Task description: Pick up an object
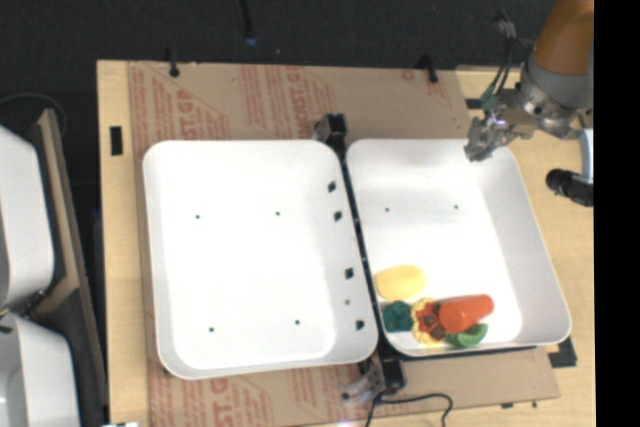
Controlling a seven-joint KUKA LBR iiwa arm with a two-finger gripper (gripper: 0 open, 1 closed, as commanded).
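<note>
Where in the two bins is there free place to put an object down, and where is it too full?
The left bin is bare across its whole floor. The right bin is free in its far and middle part, below the gripper. Its near corner is crowded: yellow object, teal object, orange object.

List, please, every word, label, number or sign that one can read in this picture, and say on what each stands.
No text can be read with certainty.
Red printed lettering runs along the edges of the brown cardboard sheet under the two white bins; it is too small and blurred to read.
The left bin, the right bin and the toys bear no visible writing.
</note>
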